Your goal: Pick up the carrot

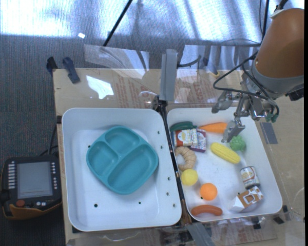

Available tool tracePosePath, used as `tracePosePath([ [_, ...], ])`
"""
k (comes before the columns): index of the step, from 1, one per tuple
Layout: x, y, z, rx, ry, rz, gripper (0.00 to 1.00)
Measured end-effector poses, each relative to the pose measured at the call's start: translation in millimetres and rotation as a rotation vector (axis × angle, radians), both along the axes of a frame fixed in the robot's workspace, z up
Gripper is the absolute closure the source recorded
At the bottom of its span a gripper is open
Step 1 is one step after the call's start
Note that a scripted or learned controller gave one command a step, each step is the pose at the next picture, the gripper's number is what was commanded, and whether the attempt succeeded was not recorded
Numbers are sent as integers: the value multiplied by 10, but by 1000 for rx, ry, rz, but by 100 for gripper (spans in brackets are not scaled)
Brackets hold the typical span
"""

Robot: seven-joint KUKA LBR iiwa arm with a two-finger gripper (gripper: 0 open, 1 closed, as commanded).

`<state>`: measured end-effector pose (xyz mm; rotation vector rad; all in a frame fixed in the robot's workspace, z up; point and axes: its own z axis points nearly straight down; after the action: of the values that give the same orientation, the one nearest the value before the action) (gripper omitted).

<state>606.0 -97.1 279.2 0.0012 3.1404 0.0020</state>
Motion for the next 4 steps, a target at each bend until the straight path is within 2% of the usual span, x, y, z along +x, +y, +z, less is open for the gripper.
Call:
tracePosePath([
  [1, 246, -499, -1021, 2, 11, -80, 0],
  [2, 358, -788, -1925, 1, 3, -154, 0],
  [3, 316, -897, -1914, 12, 16, -439, 0],
  [4, 293, -1096, -1916, 2, 3, -681, 0],
])
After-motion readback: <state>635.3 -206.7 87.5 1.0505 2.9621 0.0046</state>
